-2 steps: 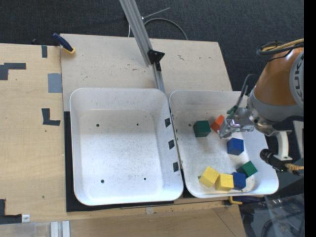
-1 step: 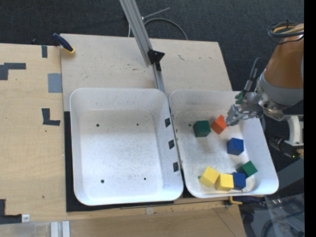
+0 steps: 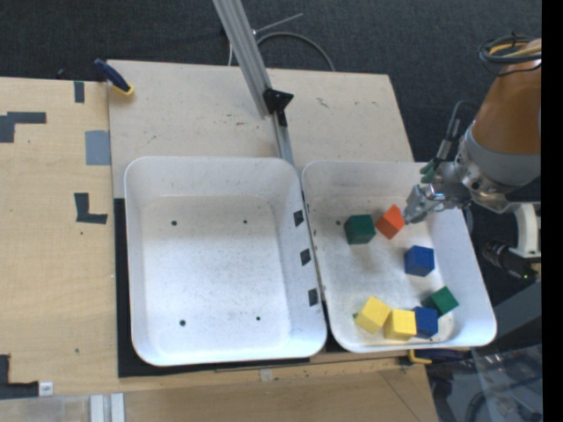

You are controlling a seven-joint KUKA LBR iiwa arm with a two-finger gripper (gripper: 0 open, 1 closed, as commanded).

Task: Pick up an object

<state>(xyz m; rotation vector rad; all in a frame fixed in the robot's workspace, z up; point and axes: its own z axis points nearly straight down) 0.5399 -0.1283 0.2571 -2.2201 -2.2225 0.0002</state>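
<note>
My claw [image 3: 415, 207] hangs at the right of the frame over the right-hand bin [image 3: 457, 323], just beside the orange block [image 3: 390, 222]; whether it's clenched or released, I cannot tell. A green block [image 3: 359, 229] sits left of the orange one. Lower down lie a blue block [image 3: 420, 259] and two yellow blocks [image 3: 374, 313].
</note>
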